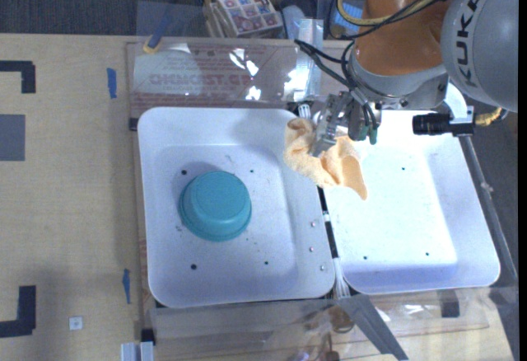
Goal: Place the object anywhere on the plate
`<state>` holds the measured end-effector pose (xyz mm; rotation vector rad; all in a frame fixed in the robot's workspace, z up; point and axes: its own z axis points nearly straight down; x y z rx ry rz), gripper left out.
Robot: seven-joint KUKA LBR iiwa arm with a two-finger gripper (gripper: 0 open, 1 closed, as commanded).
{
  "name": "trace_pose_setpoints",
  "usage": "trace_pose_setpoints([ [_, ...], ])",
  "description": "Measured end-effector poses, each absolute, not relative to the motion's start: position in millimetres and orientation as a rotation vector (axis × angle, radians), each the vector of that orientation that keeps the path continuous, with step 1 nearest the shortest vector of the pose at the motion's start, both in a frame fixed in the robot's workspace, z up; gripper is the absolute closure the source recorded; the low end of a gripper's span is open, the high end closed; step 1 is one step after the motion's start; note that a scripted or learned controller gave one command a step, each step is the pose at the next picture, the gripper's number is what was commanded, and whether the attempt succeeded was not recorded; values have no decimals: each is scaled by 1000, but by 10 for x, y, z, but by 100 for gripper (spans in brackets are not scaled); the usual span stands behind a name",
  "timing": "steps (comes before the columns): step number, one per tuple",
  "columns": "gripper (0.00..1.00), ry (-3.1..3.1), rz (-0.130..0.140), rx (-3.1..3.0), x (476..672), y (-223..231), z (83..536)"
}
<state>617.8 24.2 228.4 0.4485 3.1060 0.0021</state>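
Observation:
A yellow-orange cloth hangs from my gripper, which is shut on its upper part. The cloth dangles above the divide between the two white bins, near their far ends. The plate is a teal round dish, lying upside down in the middle of the left bin. The gripper with the cloth is to the right of the dish and farther back, well apart from it.
The right bin lies under the arm's wrist. A clear plastic sheet lies behind the left bin. Boxes and cables clutter the floor beyond the bench's far edge.

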Motion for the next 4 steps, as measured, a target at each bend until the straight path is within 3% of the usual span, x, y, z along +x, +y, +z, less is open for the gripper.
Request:
trace_pose_setpoints([
  [1, 100, 3139, 3, 6, 5838, 716, 2329],
  [3, 100, 3141, 3, -3, 5256, 1596, 2306],
  [4, 0, 3140, 3, -3, 5258, 1595, 2307],
])
